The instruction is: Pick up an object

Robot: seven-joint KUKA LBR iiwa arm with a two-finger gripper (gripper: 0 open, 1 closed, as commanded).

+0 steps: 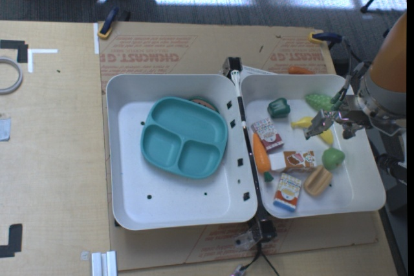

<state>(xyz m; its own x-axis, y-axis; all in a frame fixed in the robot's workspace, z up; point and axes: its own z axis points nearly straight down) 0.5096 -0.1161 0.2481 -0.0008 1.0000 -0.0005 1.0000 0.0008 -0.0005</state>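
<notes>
Single arm [394, 68] entering from right edge, orange band at upper right, grey wrist below it, pincer [321, 124] extended leftward and downward, dark fingers [315, 128] angled down, finger spacing not discernible

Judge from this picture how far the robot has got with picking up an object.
Nothing looks lifted: the carrot, green pepper and small boxes all lie in the right bin. In hand: the gripper is low over the yellow toy, fingers apart, nothing between them. Closing and lifting remain.
</notes>
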